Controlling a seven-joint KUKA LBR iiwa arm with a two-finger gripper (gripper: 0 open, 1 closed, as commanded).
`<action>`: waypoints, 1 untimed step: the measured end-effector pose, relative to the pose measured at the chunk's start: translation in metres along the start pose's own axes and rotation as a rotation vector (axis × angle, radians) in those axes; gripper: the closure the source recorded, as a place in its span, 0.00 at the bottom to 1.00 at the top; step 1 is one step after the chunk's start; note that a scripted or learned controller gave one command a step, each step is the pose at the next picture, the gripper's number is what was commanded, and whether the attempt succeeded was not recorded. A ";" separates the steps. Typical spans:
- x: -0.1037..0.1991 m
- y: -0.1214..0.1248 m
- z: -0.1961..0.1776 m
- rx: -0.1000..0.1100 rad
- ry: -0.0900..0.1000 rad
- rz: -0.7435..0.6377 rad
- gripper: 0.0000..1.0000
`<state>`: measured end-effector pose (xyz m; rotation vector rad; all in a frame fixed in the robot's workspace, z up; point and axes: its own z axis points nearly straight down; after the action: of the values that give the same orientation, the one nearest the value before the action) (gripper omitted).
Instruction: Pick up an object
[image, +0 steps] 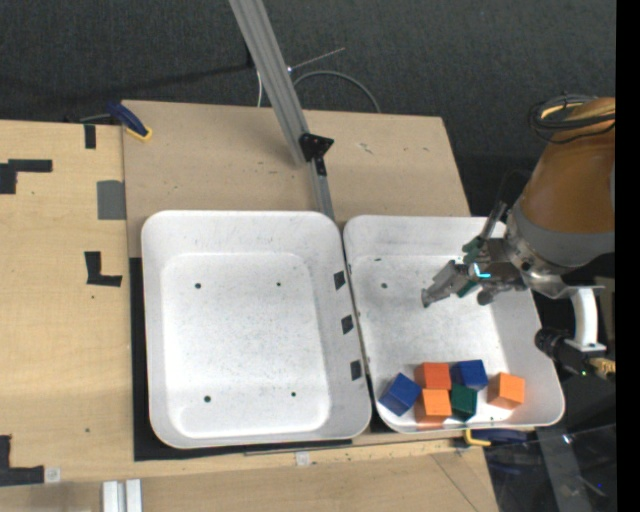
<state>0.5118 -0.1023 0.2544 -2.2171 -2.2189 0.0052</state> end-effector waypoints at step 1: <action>0.000 0.001 -0.002 -0.005 0.000 -0.001 0.00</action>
<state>0.5127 -0.1023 0.2566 -2.2184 -2.2225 0.0003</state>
